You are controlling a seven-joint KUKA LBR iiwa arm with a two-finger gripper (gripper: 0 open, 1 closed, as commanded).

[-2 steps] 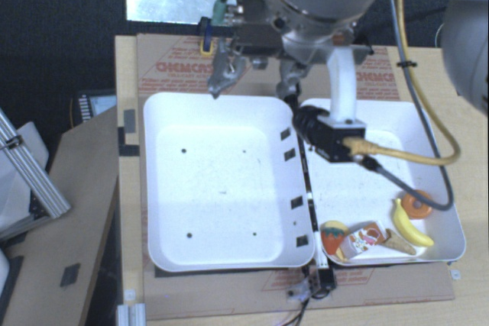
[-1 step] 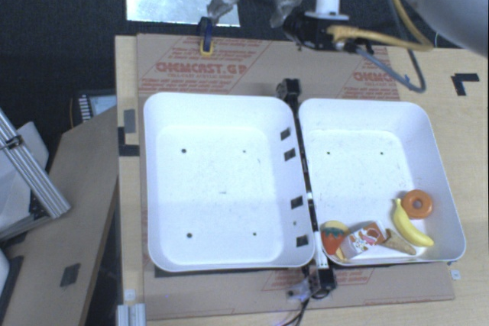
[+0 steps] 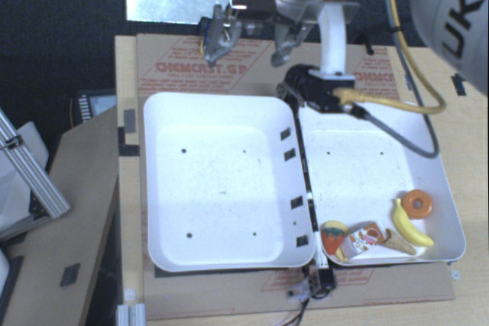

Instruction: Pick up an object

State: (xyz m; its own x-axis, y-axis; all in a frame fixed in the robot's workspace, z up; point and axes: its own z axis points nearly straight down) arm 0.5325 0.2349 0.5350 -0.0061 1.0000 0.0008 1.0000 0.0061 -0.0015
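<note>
Looking down, you see:
Gripper (image 3: 248,42): fingers spread apart, nothing between them, hanging above the far rim of the bins.
Left bin (image 3: 164,164): bare white floor.
Right bin (image 3: 367,156): banana (image 3: 409,226), orange ring (image 3: 417,203), tomato-like piece (image 3: 334,237), packet (image 3: 365,238) clustered in its near corner.
Unclear: packet print, unreadable.

**Toy food clustered in the right bin's near corner**

A yellow banana (image 3: 411,225) lay curved beside an orange ring-shaped piece (image 3: 417,203). Left of them sat a red-and-white packet (image 3: 362,239), touching a red-orange rounded piece (image 3: 333,236) at the right bin's (image 3: 367,156) front edge.
</note>
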